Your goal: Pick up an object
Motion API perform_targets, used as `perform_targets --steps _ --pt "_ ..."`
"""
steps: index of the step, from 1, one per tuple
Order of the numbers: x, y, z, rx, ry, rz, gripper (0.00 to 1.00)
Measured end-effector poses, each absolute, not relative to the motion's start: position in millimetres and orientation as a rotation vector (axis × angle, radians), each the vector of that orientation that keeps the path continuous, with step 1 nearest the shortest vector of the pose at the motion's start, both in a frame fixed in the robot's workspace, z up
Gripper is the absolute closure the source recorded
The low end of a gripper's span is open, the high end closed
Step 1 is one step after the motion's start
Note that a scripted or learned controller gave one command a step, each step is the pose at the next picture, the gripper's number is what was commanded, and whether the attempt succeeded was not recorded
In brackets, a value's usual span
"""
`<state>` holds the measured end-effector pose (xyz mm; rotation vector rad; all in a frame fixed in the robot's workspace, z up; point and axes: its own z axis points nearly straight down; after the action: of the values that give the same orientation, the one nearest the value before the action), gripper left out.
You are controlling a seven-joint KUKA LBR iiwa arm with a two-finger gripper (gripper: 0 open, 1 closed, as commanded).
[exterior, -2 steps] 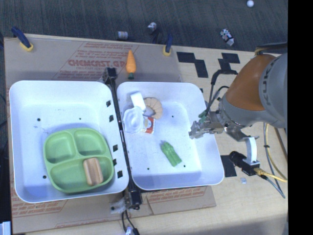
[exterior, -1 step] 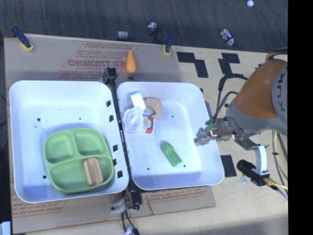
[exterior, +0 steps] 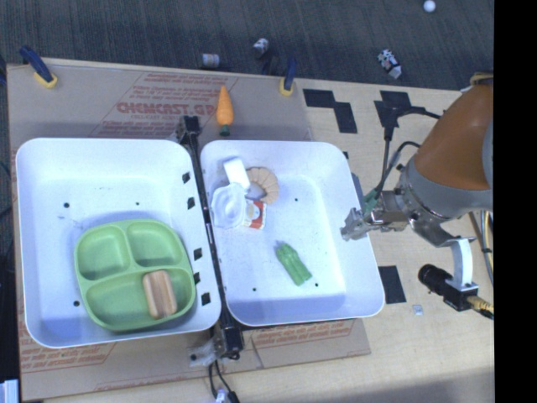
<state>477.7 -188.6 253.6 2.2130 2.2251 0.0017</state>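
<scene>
The surface (exterior: 419, 342) carries two white bins side by side, the left bin (exterior: 42, 175) and the right bin (exterior: 336, 191), on printed cardboard (exterior: 159, 103). An orange carrot toy (exterior: 224, 107) lies just beyond them.

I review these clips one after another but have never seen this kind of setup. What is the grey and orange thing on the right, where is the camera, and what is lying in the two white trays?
One fixed camera looks down at a slant on a bench. The grey and orange shape is a robot arm reaching in from the right; its pincer sits at the right bin's outer rim, with nothing visibly in it. That bin holds a green object lying alone and a cluster near its top left: a white block, a clear plastic piece and a tan disc. The left bin holds a green divided plate with a tan block in its lower right compartment.
</scene>
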Motion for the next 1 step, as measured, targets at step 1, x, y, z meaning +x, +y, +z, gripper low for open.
perform_targets --steps 1 --pt "476.3 -211.4 226.7 2.216 2.229 -0.003 1.00"
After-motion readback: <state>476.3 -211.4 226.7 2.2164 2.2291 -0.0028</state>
